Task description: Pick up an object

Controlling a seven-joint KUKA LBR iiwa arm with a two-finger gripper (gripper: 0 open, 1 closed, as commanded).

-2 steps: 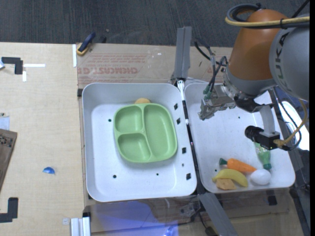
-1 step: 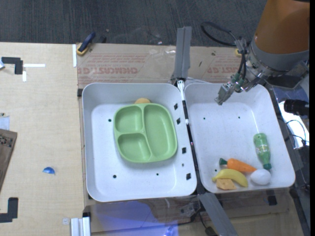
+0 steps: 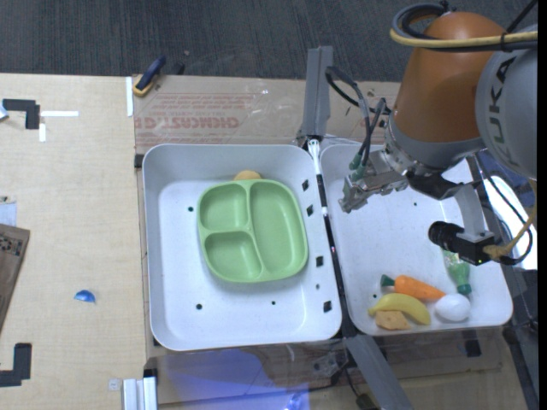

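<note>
inspector: white plastic, both bins. the left bin (image 3: 162,254) carries a green divided tray (image 3: 253,230) lying flat, three compartments, tilted a little against the bin's edges. behind the tray's far rim a small yellow-orange object (image 3: 248,175) shows as a sliver; most of it is hidden, so its kind cannot be told.

clerk: and the right bin (image 3: 385,237)?

inspector: its objects are bunched in the near right corner. a carrot (image 3: 418,288) lies just behind a banana (image 3: 403,307), the two touching. a tan lump (image 3: 393,319) sits at the banana's near side, partly tucked beneath it. a white egg-shaped item (image 3: 452,307) rests just right of the banana. a green piece (image 3: 459,271) stands behind the egg, its upper end covered by a black fitting on the arm.

clerk: the arm?

inspector: it enters from the right, grey with an orange band (image 3: 444,67), and is cut off by the upper and right edges. the gripper (image 3: 356,194) hangs over the far left part of the right bin, near the wall shared with the left bin, well apart from the corner cluster. its fingers appear close together with nothing visible between them; wiring and grey metal crowd that spot, so the gap is hard to read.

clerk: beyond the bins?

inspector: brown cardboard (image 3: 222,114) with reversed red print, behind the left bin.
</note>
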